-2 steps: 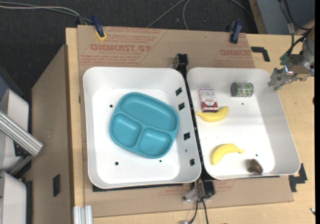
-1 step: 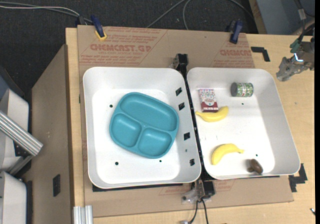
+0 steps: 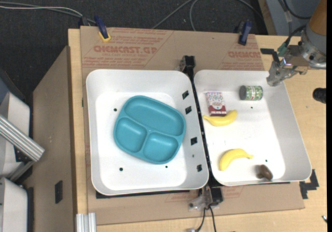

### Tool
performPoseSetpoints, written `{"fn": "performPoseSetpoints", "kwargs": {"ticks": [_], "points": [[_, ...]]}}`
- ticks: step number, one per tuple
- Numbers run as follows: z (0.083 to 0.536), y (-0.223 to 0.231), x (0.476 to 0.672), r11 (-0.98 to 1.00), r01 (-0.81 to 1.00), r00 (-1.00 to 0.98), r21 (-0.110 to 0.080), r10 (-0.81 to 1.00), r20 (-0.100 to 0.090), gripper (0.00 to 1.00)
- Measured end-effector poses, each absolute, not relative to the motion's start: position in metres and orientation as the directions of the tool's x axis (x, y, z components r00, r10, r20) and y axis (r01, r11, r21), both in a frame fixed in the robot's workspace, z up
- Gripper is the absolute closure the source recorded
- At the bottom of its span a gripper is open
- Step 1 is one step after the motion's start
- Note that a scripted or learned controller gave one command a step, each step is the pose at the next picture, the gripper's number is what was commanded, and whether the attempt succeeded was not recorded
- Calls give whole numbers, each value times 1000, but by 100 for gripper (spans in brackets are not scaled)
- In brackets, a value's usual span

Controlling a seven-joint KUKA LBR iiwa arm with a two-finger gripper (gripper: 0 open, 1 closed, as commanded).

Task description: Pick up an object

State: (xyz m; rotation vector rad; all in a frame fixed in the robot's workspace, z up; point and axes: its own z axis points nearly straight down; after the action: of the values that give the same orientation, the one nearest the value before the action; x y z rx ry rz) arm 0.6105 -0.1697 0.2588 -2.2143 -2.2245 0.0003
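Observation:
The right bin [image 3: 290,122] holds a small green can [image 3: 251,92] lying on its side, a red and white carton [image 3: 215,103], two yellow bananas [image 3: 221,119] [image 3: 232,158], and a small brown object [image 3: 264,173] at the near corner. My gripper [image 3: 274,76] hangs over the bin's far right rim, just right of the green can, with nothing seen between its fingers. Its tips are small and dark against the rim.
The left bin [image 3: 98,122] holds a teal divided plate [image 3: 149,129]. Black clips line the divider [image 3: 193,122] between the bins. Blue clamps [image 3: 102,28] [image 3: 244,32] pin the cardboard sheet at the back. Cables run across the dark floor beyond.

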Motion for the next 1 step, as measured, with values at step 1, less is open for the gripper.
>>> {"fn": "performPoseSetpoints", "kwargs": {"ticks": [1], "points": [[246,-120,621,5,1000,-5,-2,1000,2,100]]}}
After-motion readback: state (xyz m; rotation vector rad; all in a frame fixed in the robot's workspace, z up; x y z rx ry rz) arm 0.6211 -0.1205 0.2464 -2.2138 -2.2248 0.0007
